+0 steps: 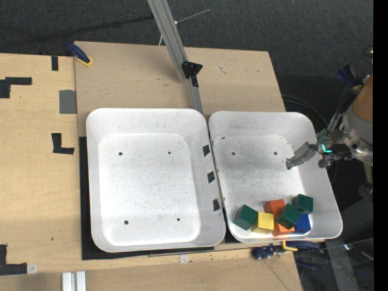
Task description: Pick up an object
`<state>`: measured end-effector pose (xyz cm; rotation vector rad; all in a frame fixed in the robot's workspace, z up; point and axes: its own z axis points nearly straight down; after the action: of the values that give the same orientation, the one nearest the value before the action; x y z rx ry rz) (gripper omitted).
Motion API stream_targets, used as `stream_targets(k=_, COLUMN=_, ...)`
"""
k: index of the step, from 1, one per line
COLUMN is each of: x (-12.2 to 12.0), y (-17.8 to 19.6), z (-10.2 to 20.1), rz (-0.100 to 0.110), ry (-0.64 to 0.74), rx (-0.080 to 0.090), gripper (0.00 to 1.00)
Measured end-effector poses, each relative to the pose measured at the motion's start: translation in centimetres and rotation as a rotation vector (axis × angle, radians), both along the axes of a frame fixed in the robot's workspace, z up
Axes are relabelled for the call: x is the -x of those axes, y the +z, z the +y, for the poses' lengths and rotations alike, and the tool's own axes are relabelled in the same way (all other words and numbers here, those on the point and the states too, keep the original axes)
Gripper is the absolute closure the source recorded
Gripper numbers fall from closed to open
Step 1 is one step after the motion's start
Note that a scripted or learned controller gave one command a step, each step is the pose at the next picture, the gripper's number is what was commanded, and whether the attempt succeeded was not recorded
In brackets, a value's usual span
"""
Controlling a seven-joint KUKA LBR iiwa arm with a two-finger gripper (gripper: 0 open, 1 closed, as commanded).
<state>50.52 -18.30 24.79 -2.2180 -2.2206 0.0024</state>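
- Jaw state could not be determined; the gripper [301,156] was seen at the right of the frame, above the right bin [254,129], with nothing visibly held.
- The blocks [276,216] were clustered at the lower right of that bin, well apart from the gripper.
- The left bin [145,123] was located just beside it.

Gripper over the right bin's far edge

The gripper [298,157] hangs above the right bin [254,126]; coloured blocks [276,217], perhaps seven, cluster in its near corner.
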Motion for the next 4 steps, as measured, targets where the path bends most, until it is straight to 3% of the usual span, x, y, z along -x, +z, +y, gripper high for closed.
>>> stream_targets(k=1, x=0.0, y=0.1, z=0.0, rz=-0.002, ry=0.0, rx=0.001, gripper=0.0)
stream_targets(k=3, x=0.0, y=-11.1, z=0.4, rz=0.006, ry=-0.001, rx=-0.001, gripper=0.0)
stream_targets(k=4, x=0.1, y=-15.8, z=0.5, rz=0.0, ry=0.0, rx=0.001, gripper=0.0)
